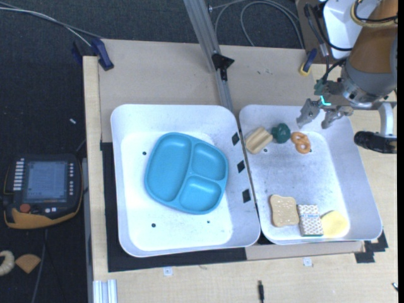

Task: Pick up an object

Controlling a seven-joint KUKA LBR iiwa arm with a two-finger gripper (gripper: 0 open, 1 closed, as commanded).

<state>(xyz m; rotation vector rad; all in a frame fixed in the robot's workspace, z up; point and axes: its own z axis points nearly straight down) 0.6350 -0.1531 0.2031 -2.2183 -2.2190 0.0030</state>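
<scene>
From the camera view, your gripper hangs with fingers spread and empty over the right bin's far edge; the pretzel, nearest object, lies just at its seven o'clock.

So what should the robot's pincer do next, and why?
Probably go down a little and slightly toward the pretzel. The pincer hangs open above the far end of the right bin with nothing between its fingers, and the pretzel lies just below and left of it in the camera view, apart from the green ball, so it looks like the easiest thing to grab.
</scene>
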